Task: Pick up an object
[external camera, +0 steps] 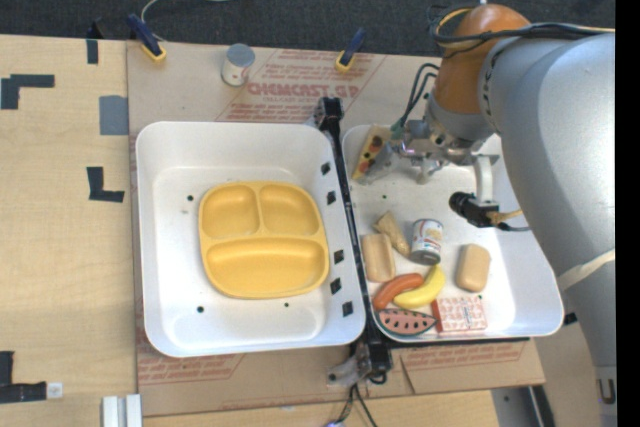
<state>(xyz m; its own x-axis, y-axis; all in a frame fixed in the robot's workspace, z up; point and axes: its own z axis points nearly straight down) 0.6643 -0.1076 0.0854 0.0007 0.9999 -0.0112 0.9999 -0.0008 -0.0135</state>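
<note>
While toys (425, 270) crowd the right bin (530, 300), its far edge lies open.

The grey arm (560, 125) reaches in from the right, its thick link filling the upper right and sloping down along the edge. The orange band (470, 65) sits above the wrist, directly over the gripper (425, 158). The wrist points downward and slightly leftward, the gripper hanging low beneath it. Thin cables loop beside the wrist on its left. The fingertips are too small to judge.
</note>
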